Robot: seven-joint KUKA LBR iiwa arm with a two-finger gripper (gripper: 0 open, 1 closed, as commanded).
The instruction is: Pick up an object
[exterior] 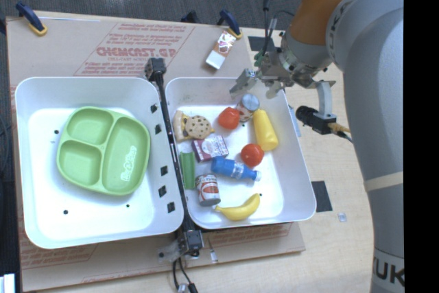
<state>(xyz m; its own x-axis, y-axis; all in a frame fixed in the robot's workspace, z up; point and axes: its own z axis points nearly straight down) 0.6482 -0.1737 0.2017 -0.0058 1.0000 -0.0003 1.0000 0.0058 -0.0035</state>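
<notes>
**Hand poised at the far rim of the toy bin**

The hand point(263, 79) hangs over the far rim of the right-hand shallow white bin point(295, 175), its metal fingers splayed and released, with nothing between them. No object has been lifted yet.

Just below the hand lies a small grey-and-white rounded piece point(249, 103); touching that, and a little further toward the near side, a yellow plastic cylinder point(265, 130) lies tilted. Beside these, to the hand's near-left, sits a red plastic tomato point(229, 119).

To do this step well, I would judge the yellow cylinder the best target: it is close and long enough to straddle. Turn the fingers across its short width, come straight down, and avoid the bin wall beside it. The tomato would likely roll away under a glancing touch.
</notes>
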